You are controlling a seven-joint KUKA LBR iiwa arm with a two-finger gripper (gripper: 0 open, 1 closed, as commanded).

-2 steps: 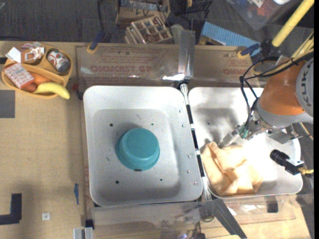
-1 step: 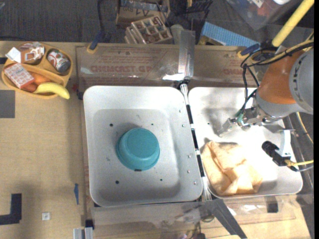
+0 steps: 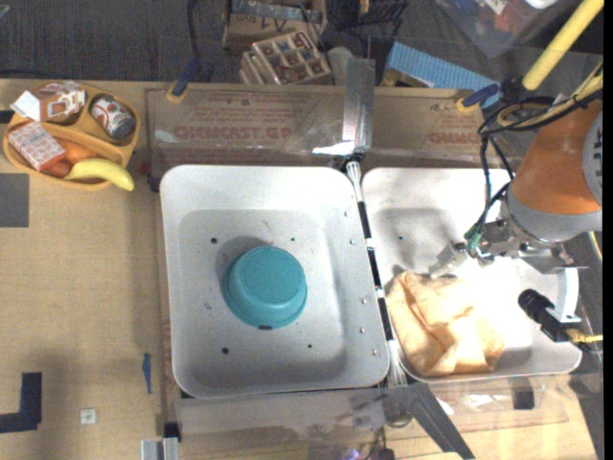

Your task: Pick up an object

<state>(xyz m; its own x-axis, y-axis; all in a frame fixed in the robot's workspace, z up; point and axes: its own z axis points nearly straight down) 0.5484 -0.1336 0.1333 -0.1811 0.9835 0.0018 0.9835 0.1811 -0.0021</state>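
A crumpled tan cloth [image 3: 442, 324] lies in the front half of the right bin [image 3: 421, 204]. A teal bowl [image 3: 266, 286] sits upside down near the middle of the left bin [image 3: 192, 209]. My gripper [image 3: 441, 262] reaches in from the right over the right bin, its tip just above the cloth's back left corner. The grey wrist with its orange band [image 3: 556, 175] hangs over the bin's right side. Nothing shows as held.
A yellow dish with a banana and packaged food [image 3: 72, 142] stands at the far left of the bench. Cardboard [image 3: 259, 127] lies behind the bins. Cables and a black fitting [image 3: 543, 312] hang by the wrist at the right bin's right edge.
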